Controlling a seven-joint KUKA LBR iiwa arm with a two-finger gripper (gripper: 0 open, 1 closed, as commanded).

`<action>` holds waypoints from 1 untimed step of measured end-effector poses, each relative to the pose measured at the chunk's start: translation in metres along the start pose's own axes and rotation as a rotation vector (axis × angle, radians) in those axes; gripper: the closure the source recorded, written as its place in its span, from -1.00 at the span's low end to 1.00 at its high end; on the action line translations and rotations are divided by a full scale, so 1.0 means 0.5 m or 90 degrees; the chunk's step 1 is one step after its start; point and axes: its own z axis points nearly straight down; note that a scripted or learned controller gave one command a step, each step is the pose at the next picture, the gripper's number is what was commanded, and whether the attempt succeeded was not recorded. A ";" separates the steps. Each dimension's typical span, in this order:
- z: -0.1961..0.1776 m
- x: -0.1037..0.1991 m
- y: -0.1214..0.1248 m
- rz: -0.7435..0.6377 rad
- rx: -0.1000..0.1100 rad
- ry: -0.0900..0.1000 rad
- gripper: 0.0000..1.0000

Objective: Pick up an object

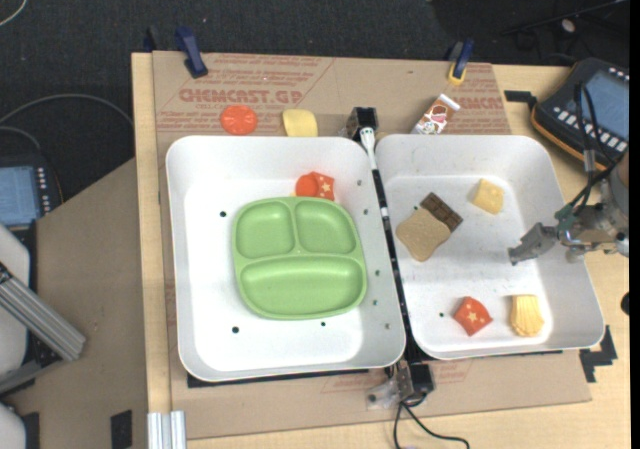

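Two white bins sit side by side on the counter (150,237). The left bin (200,177) holds a green plate (298,259) with three parts. A small red block (316,185) with a yellow mark sits just past the plate, touching its far edge.

Behind the left bin, on the brown board, lie an orange round thing (238,120) and a yellow block (299,123), near each other. A black clip (362,121) sits where the two bins meet. A little red and white packet (436,115) lies behind the right bin (560,187).

In the right bin, a tan slice like bread (421,235) lies near the left wall, and a dark brown piece (440,209) touches its top corner. A pale yellow chunk (488,196) sits farther back, apart from them. Near the front wall are a red block with a star (472,315) and, just beside it, a yellow ridged piece (526,315).

The end effector (527,246) reaches in from the right, low over the right bin. It is over bare white floor, between the pale yellow chunk and the yellow ridged piece. I cannot tell how it is set, and no thing shows in it
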 end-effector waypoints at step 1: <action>-0.003 0.132 -0.016 -0.004 0.002 0.003 -1.00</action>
